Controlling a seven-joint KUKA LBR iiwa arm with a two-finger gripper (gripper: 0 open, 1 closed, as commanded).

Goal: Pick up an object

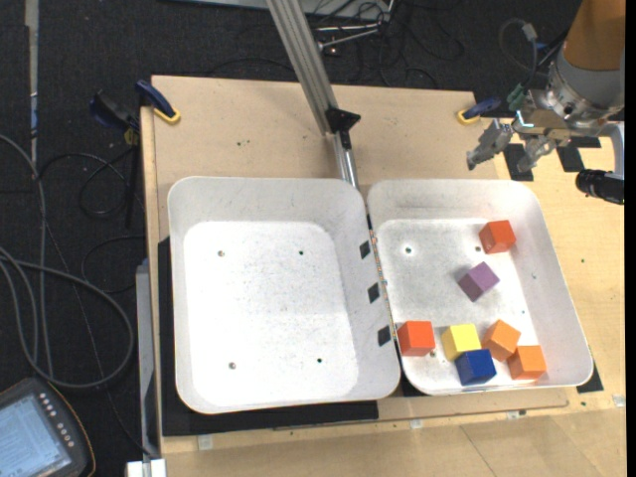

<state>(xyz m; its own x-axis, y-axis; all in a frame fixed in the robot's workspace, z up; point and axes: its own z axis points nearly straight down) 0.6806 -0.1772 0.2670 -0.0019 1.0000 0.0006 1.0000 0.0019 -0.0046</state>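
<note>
The right bin [437,195] holds several small cubes. An orange cube [497,236] lies near its far right side and a purple cube [478,280] sits just below it. Along the near edge cluster a red-orange cube [416,337], a yellow cube [460,341], a blue cube [476,367] and two more orange cubes [504,337] [527,362]. My gripper [503,155] hangs above the bench just beyond the right bin's far edge, open, with nothing between its fingers. It is well apart from every cube.
The left bin [258,296] lies beside the right one. A slanted metal pole [303,48] comes down to the gap between the bins. Clamps [159,102] [475,110] grip the bench's far corners. A tablet [35,435] sits at the lower left.
</note>
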